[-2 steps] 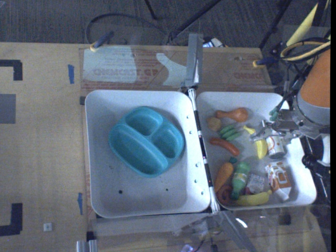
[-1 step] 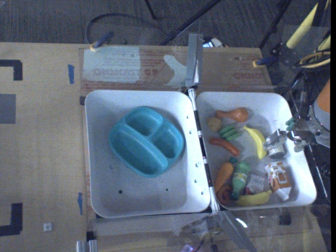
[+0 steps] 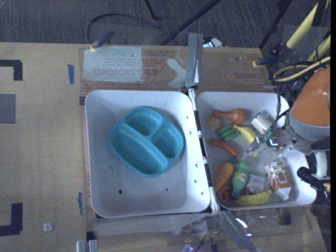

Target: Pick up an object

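Wooden bench (image 3: 42, 156), grey carpet behind: two bins; left bin (image 3: 100, 193) holds one teal tray (image 3: 147, 140); two bananas (image 3: 244, 134), gripper (image 3: 268, 139) right of tray.

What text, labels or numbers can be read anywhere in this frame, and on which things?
None can be read with certainty.
Cardboard sheet behind the left bin: reddish printed lettering, upside down and too blurred to read.
Cardboard behind the right bin: reddish print, also blurred.
Small carton in the right bin: orange and white packaging, print too small to read.
Teal divided plate: no markings visible.
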Robot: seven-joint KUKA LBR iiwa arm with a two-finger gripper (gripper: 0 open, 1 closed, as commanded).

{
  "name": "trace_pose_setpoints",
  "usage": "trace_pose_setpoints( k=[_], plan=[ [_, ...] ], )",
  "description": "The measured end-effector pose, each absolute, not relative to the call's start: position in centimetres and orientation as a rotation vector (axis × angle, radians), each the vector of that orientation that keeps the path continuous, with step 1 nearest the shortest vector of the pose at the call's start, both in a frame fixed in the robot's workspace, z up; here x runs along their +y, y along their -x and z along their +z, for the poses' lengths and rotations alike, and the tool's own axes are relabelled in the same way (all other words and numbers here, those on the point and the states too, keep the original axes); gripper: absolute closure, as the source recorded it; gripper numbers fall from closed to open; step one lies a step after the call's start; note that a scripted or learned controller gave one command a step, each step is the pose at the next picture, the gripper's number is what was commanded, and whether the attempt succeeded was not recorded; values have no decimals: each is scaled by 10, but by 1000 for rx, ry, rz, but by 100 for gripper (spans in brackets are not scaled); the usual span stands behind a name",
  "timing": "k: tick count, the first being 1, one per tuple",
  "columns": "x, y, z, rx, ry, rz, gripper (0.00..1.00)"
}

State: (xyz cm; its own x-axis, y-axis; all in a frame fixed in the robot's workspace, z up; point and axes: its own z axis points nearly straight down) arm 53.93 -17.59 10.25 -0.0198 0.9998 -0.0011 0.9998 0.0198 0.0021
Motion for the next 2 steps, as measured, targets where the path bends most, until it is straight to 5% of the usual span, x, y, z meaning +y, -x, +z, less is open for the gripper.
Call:
trace_pose_setpoints(
  k=[1, 2],
  plan=[
    [-177, -540, 112, 2237, -2198, 2, 100],
    [-131, -631, 92, 2072, -2369, -25, 100]
  ],
)
